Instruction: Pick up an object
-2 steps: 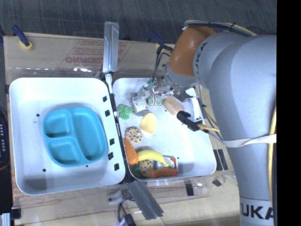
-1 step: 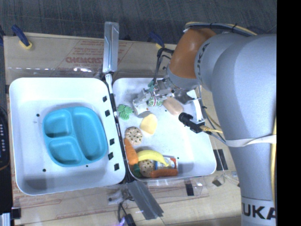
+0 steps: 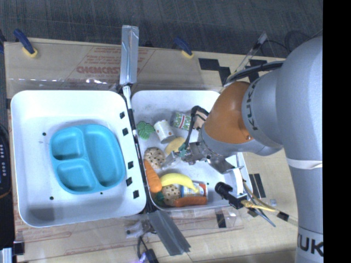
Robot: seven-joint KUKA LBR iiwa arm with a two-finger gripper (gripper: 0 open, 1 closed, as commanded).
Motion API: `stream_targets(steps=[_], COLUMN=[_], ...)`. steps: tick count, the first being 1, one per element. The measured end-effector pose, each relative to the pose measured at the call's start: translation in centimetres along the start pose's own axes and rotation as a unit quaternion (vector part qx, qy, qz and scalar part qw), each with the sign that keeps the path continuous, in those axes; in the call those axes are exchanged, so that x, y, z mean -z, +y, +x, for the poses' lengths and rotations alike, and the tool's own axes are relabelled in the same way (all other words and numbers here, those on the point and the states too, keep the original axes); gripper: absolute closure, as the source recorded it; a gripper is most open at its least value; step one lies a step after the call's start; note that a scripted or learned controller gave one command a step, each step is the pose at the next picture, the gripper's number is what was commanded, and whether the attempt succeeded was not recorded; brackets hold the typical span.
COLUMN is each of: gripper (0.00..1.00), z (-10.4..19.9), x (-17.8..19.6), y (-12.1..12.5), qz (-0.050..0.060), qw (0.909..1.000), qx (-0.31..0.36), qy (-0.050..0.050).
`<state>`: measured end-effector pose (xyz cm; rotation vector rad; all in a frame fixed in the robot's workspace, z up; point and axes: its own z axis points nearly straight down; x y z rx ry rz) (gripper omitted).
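Note:
My gripper (image 3: 176,155) is low in the right bin (image 3: 164,98), under the orange wrist band. It sits among the toys, just beside a pale yellow piece (image 3: 174,144) and a round speckled cookie (image 3: 154,156). Nothing can be made out held in it. In front of it lie a yellow banana (image 3: 177,179), an orange carrot (image 3: 152,178) and a second cookie (image 3: 171,192). Behind it are a white cylinder (image 3: 163,130), a green can (image 3: 181,119) and a green leafy toy (image 3: 145,129).
The left bin (image 3: 33,108) holds a blue divided tray (image 3: 86,158). A red-orange sausage (image 3: 190,200) and a small bottle (image 3: 201,189) lie at the right bin's front wall. The arm covers that bin's right side.

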<state>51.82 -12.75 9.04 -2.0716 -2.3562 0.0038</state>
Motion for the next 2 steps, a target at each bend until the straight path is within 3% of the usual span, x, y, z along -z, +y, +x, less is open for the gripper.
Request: stream_targets(steps=[1, 2], gripper=[0.00, 0.00], z=[-0.5, -4.8], x=[0.0, 3.1], y=[3.7, 3.1], qz=[-0.001, -0.001], qw=[1.0000, 0.9908], qx=[-0.003, -0.136], qy=[0.000, -0.001])
